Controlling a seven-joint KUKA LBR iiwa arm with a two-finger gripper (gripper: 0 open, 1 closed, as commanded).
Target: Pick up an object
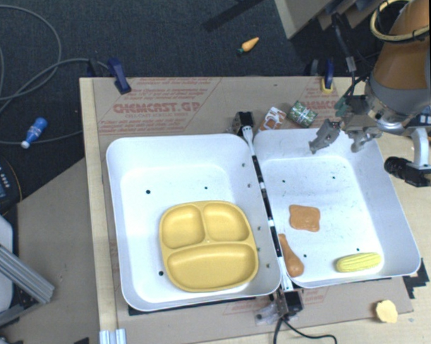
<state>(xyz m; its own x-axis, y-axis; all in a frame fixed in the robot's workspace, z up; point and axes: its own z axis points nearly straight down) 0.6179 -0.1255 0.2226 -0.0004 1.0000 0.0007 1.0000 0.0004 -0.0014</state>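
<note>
Dark carpet around bench [164, 106], two white bins side by side. Gripper [339, 135] over right bin's [385, 190] far edge, fingers spread, holding nothing. Approach step, seemingly: next, down onto toast [305, 218], corn [358, 262] or drumstick [290, 257] nearer front.

And there's the arm [402, 69]: a rounded orange band glowing above a smooth grey wrist, a pale yellowish cable looping over its top. Below, the end effector [339, 136], grey metal, two slim angular fingers [324, 138] beneath a blocky, dark-detailed mount.
</note>
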